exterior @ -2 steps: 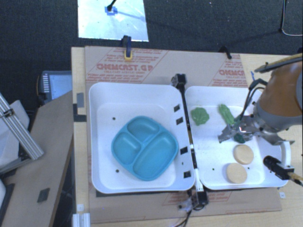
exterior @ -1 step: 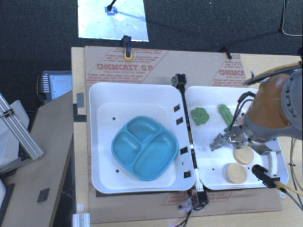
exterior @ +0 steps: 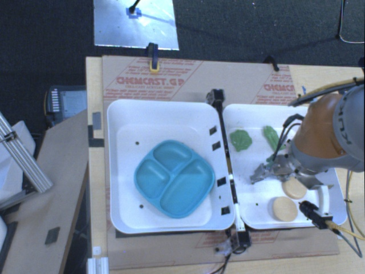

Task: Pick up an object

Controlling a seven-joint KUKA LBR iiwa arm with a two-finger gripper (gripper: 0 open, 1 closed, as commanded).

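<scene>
In the right bin [exterior: 251, 221] lie a crumpled green lump [exterior: 240, 140], a longer green piece [exterior: 271, 136] and two tan round discs [exterior: 284, 209] [exterior: 295, 188]. My gripper [exterior: 259, 174] hangs low over the middle of this bin, pointing left. It is below the green pieces and just left of the upper disc. The arm covers part of the upper disc. Nothing shows in the gripper's grasp.
A blue divided plate [exterior: 174, 177] lies in the left bin [exterior: 122, 119]. A black divider with clips [exterior: 222, 153] runs between the two bins. Cardboard [exterior: 171, 79] lies under both bins.
</scene>
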